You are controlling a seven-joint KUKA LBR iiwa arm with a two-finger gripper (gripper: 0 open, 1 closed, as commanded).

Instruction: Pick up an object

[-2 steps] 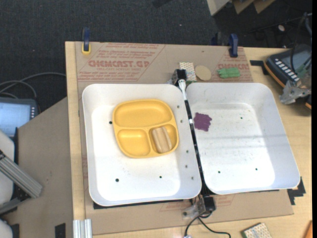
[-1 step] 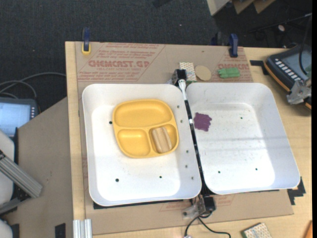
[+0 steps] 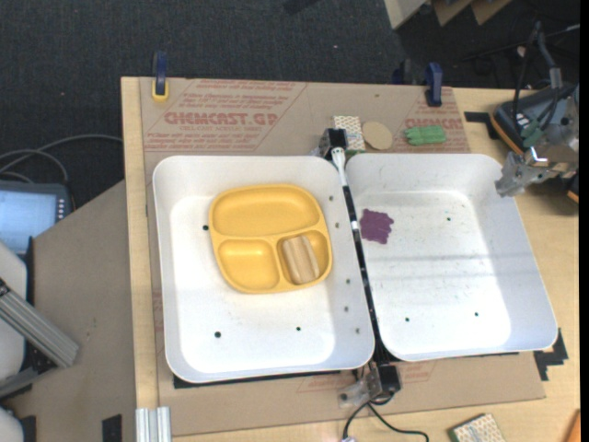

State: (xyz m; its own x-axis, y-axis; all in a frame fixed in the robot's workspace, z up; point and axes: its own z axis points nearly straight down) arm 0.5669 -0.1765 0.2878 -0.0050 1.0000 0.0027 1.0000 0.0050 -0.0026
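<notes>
A small purple object [image 3: 376, 225] lies flat in the right bin [image 3: 460, 330], close to its left wall. In the left bin [image 3: 267, 339] sits a yellow divided plate [image 3: 262, 213], and a tan wooden block [image 3: 298, 258] rests in its lower right compartment. My gripper [image 3: 517, 175] hangs at the right bin's upper right corner, over the rim and far from the purple object. I see nothing held in it.
Behind the bins on the cardboard lie a tan disc [image 3: 377, 135], a green piece [image 3: 425, 135] and a small checkered tag [image 3: 345, 124]. Blue clamps [image 3: 433, 83] pin the board's back edge. Cables and arm hardware [image 3: 548, 118] crowd the far right.
</notes>
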